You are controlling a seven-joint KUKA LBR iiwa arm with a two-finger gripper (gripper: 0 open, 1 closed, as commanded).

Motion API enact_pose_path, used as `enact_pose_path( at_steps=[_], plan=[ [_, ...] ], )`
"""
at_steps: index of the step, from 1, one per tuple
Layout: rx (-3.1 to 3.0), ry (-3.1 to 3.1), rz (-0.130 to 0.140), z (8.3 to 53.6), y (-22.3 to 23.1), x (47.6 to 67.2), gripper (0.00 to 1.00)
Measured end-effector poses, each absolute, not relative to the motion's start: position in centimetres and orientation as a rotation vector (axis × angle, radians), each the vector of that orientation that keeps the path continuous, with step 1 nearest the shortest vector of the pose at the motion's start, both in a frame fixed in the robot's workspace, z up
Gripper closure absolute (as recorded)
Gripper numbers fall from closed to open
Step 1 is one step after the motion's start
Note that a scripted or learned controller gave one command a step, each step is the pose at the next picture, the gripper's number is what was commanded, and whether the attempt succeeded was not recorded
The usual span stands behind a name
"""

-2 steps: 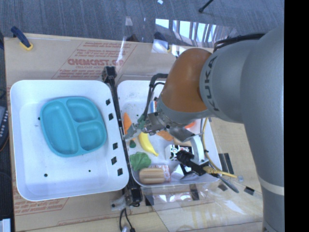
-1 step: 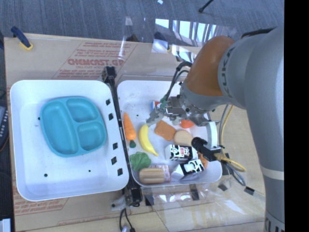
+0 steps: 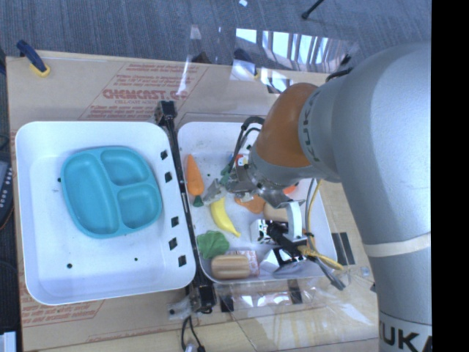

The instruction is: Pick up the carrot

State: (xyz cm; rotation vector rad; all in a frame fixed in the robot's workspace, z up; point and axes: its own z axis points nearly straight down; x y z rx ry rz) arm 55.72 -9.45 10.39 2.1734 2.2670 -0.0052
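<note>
Two shallow white bins sit side by side on a cardboard-covered worktop (image 3: 132, 86), seen from a camera above at a slant. The left bin (image 3: 33, 196) holds a turquoise divided plate (image 3: 110, 189). The right bin (image 3: 212, 134) holds toy food: the carrot (image 3: 194, 176) lies near the bin's left wall, orange and pointing up and down in the view, with a yellow banana (image 3: 223, 216) just below and to its right. Lower down sit a green leafy piece (image 3: 212, 243) and a tan bread roll (image 3: 231, 265), close together. The grey arm (image 3: 374, 145), with its orange band (image 3: 282, 134), reaches in from the right over this bin. Its hand (image 3: 227, 185) hangs low to the right of the carrot, just beside it; whether the hand is wide or narrow cannot be told from here, and no carrot shows within it.
</note>
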Motion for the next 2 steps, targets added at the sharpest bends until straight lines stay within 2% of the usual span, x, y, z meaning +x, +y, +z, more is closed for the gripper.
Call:
enact_pose_path(
  at_steps=[1,2],
  plan=[
    [2.347,2.099,-0.018,9.1,-9.9,58.7,0.0],
    [2.699,1.617,-0.008,9.2,-9.0,62.1,0.0]
  ],
)
